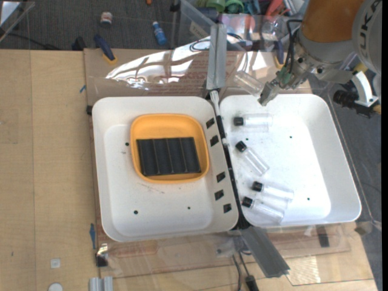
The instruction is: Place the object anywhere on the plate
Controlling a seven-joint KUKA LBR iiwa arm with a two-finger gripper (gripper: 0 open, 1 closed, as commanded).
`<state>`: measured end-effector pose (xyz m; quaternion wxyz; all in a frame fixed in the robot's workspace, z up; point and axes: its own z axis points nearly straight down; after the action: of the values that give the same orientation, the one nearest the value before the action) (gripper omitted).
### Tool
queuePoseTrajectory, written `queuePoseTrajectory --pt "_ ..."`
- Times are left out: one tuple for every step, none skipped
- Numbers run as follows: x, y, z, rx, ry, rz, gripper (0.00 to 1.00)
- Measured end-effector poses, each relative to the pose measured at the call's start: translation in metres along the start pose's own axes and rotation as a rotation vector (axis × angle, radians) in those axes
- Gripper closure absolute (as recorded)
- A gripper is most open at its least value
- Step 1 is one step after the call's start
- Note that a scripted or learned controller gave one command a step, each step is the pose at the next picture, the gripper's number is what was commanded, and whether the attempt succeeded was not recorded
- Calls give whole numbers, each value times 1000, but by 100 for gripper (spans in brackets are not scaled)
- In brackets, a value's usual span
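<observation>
progress: not started | plate (pixel 170 125) in left bin holds only black grate | clear vials (pixel 253 160) right of plate | gripper (pixel 267 94) above them, finger state: cannot tell

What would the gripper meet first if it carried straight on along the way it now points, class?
The gripper slants down toward the right bin. Probably it would first meet the clear vial with a black cap near the bin's back edge, or bare floor beside it; depth is unclear.
</observation>
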<state>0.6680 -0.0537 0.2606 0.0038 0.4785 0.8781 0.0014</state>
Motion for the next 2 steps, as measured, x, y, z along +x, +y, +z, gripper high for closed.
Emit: queuePoseTrajectory --pt "0 0 0 0 0 0 0" --pt "-58 -37 -12 -1 -2 -207 0"
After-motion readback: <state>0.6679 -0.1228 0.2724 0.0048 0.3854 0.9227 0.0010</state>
